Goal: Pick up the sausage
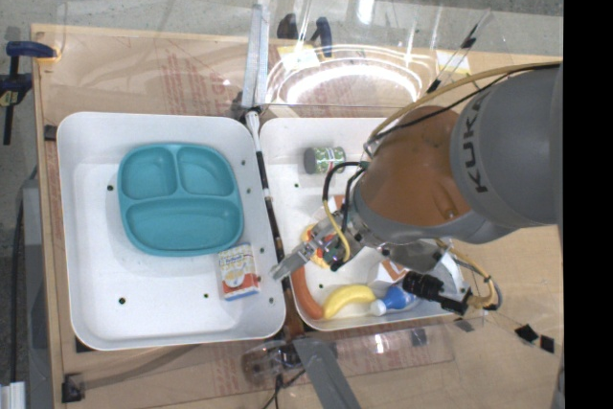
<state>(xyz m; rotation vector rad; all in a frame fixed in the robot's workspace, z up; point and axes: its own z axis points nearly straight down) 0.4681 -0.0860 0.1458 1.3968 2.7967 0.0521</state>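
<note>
Right bin [287, 144] holds the sausage [299, 290], lengthwise along its left wall; jaws [299, 256] state unclear.

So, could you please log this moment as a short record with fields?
arm: reaching in over the right bin
hand: low at that bin's left wall
sausage: on the bin floor just below the hand, beside the banana
can: right bin, far end
left bin: teal divided plate, small carton

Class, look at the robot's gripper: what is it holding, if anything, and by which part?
It cannot be told: the gripper sits low in the right bin above the sausage, with no clear hold visible.
</note>
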